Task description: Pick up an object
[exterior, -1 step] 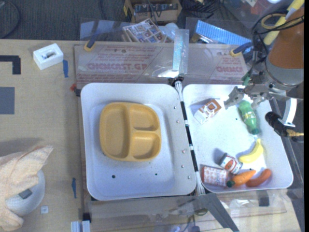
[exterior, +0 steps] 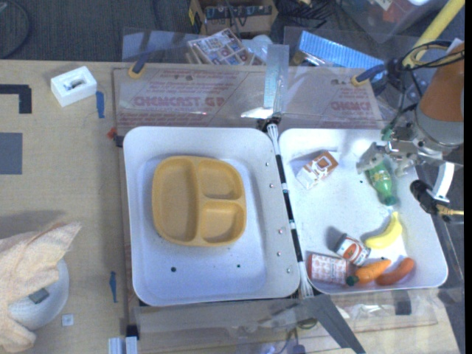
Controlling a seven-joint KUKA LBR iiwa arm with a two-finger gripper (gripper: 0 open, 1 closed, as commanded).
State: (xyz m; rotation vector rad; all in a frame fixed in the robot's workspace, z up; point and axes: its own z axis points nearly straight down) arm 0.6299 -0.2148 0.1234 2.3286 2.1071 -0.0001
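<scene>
My gripper hangs over the back right part of the right bin, under the arm's orange band. Just below it lies a green bottle, close to the gripper or touching it. A small white and orange carton lies to the gripper's left. Toward the front of the bin are a banana, a small can, a red packet, a carrot and a red-orange sausage shape.
The left bin holds a yellow divided plate. A ridge separates the two bins. Clear plastic sheets stand behind them. A white box and a cloth lie on the bench at left.
</scene>
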